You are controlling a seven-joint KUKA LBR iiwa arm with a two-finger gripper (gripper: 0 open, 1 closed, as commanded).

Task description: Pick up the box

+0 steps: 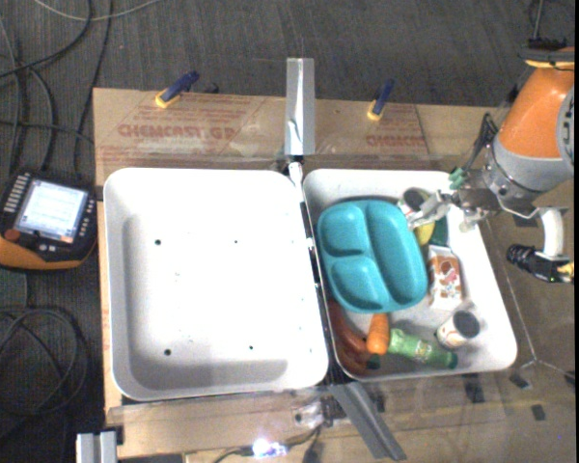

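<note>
The claw (427, 204) hovered over the upper part of the right bin (502, 340), and whether it was clenched or released I cannot tell. Just to its left lay the teal divided tray (372, 254), crowding that side; the box (445, 275) lay below the claw, beside the tray, with a small jar (456, 328), a green bottle (420, 347) and a carrot (376, 334) farther below. The arm (536, 133) reached in from the right at a slant, its orange band above the wrist
</note>
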